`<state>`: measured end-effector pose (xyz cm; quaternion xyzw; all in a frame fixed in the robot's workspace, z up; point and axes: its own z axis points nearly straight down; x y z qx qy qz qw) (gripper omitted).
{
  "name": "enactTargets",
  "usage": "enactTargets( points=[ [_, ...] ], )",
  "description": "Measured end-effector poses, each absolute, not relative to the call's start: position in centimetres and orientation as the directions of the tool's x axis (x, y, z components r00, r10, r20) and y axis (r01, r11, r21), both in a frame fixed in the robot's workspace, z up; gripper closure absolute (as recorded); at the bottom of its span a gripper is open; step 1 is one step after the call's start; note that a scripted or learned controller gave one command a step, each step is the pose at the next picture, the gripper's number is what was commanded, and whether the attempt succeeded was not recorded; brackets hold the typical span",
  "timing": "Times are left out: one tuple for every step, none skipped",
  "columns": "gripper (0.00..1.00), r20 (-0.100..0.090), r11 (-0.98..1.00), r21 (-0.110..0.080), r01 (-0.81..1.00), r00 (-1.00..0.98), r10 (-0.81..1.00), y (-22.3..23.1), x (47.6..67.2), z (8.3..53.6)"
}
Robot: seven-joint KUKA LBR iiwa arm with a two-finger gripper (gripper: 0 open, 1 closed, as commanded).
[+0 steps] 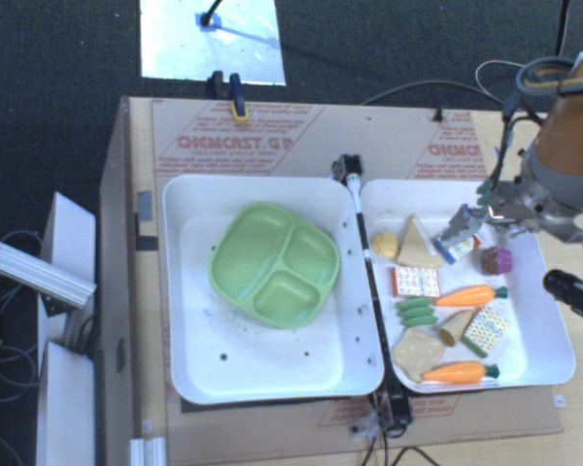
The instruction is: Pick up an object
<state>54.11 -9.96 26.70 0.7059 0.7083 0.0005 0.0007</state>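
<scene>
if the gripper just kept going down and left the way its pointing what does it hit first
Most likely the pale cheese wedge in the right bin, just left of the gripper; the small yellow piece lies beyond it. Its height above the bin is unclear, so this is a guess.

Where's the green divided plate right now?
The green divided plate lies in the left white bin, roughly at its middle, tilted slightly. The right bin, across the divider, holds the toy food.
</scene>
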Motion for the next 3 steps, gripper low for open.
enactTargets(
  points=[
    [0.00,-0.001,0.001,0.004,1.000,-0.001,1.000,-12.0,58.5,9.5],
    [0.00,-0.001,0.003,0.002,1.000,-0.003,1.000,-12.4,65.8,8.5],
    [1.00,0.002,0.003,-0.005,1.000,-0.003,1.000,-12.5,65.7,9.5]
  ],
)
